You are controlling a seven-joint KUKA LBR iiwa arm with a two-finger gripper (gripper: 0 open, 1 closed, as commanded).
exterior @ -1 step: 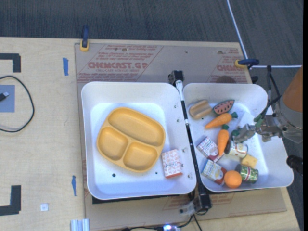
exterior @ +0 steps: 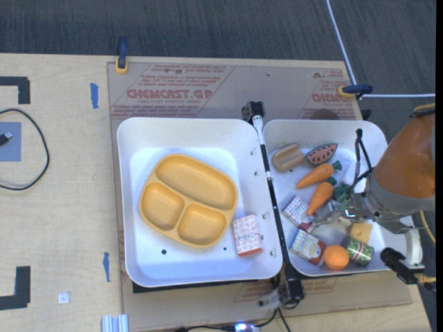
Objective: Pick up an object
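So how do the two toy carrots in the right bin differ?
The upper carrot is longer and lies nearly flat across the right bin, leaf end pointing right. The lower carrot is shorter and stubbier, tilted steeply, and sits closer to the gripper. Both are orange with green tops, and they lie close together.

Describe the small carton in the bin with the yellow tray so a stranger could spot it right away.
Look in the left white bin, the one with the yellow divided tray. Just off the tray's lower right lies the small carton, boxy, white with red print, the bin's sole loose item.
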